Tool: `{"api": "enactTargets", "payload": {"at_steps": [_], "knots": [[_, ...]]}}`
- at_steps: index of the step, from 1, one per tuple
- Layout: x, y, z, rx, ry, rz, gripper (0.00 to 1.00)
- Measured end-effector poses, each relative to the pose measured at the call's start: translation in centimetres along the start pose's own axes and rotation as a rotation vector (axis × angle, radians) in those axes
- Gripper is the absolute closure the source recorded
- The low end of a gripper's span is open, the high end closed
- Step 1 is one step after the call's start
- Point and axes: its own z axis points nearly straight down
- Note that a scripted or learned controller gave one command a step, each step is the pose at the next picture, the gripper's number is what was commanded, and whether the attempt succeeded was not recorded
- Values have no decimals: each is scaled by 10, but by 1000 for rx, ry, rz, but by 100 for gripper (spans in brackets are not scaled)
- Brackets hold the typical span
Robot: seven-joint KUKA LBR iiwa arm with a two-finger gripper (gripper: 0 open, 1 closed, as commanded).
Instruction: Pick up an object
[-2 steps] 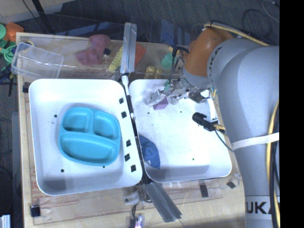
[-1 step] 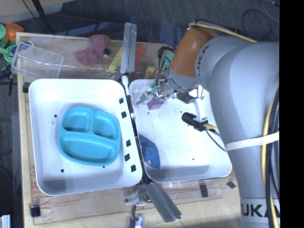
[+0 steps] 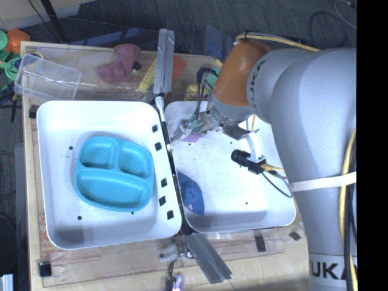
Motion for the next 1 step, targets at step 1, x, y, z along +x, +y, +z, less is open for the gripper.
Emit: {"api": "enactTargets", "payload": {"at_steps": [1], "knots": [[4, 21, -2, 0, -9, 171, 0]]}}
